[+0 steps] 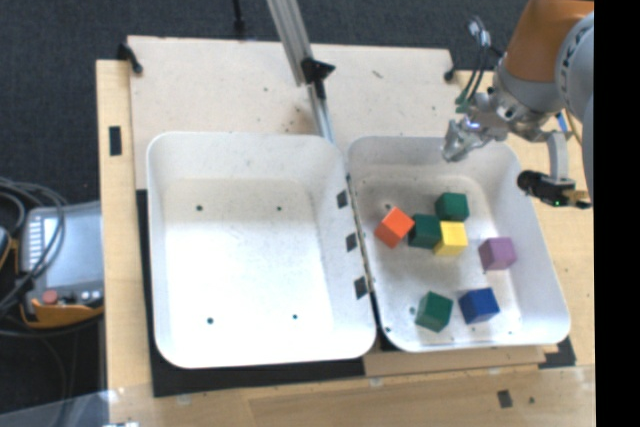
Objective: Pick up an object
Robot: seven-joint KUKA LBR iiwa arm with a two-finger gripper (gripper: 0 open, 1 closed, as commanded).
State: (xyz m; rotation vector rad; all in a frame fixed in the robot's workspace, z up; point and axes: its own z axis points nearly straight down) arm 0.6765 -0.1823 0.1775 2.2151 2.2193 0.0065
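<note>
Camera view: gripper (458, 145) hangs over the right bin's (548, 310) back edge; open or closed, I cannot tell. Three blocks touch: green (425, 232), yellow (452, 236), orange (395, 225). Grabbing one could bump the others.

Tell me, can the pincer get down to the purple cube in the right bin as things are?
Probably yes. The purple cube sits apart from the other blocks, with nothing over it, and the pincer hovers above the same bin's far edge.
</note>
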